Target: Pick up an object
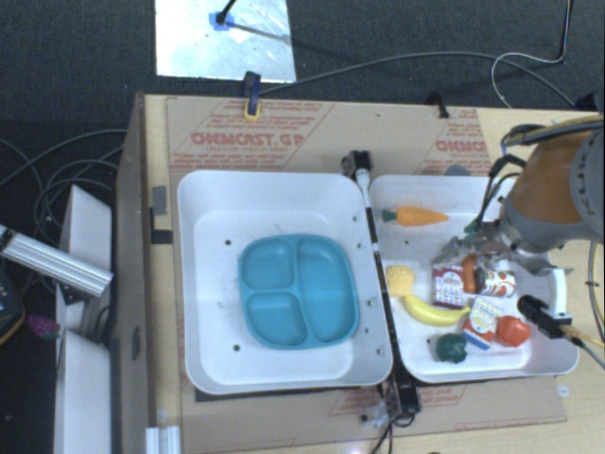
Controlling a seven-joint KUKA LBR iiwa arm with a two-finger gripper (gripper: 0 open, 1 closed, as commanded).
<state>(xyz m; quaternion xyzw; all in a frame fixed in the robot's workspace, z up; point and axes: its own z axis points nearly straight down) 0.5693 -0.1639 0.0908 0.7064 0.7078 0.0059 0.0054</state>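
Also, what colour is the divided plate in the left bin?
Light blue, a plain divided plate, clearest in the camera view.

I see 2 white bins (pixel 284 192) on a tan bench (pixel 312 126) printed with red lettering. The left bin holds a light blue divided plate (pixel 298 289). In the right bin: an orange carrot (pixel 419 217), a yellow banana (pixel 430 311), a pale yellow corn piece (pixel 400 278), a dark green item (pixel 451 348) and a red one (pixel 512 330). The arm (pixel 558 192) is grey with an orange band.
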